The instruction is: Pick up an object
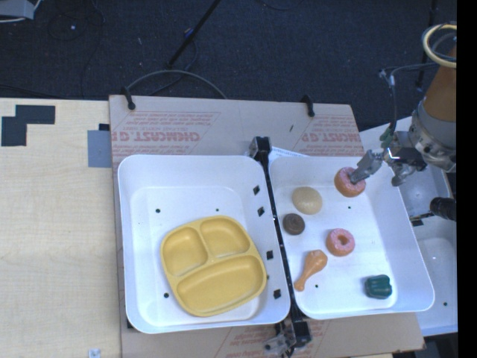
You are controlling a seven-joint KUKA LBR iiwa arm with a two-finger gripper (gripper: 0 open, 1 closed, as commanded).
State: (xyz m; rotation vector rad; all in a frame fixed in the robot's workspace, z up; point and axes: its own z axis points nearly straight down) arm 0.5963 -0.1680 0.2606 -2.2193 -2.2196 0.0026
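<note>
My gripper (378, 174) hangs over the far right corner of the right bin (417, 274), its fingers spread open. The left fingertip (361, 171) overlaps a pink frosted donut (347, 184) near the bin's back wall; the donut is not between the fingers. A second pink donut (340, 242) lies mid-bin. Also in this bin are a beige bun (306, 200), a dark brown cookie (294, 224), an orange drumstick (311, 268) and a green pepper (378, 286).
The left bin (141, 200) holds a yellow divided tray (214, 264). A black divider (272, 222) runs between the bins. Both rest on cardboard (223, 125). The arm's grey body (436, 125) rises at the right edge.
</note>
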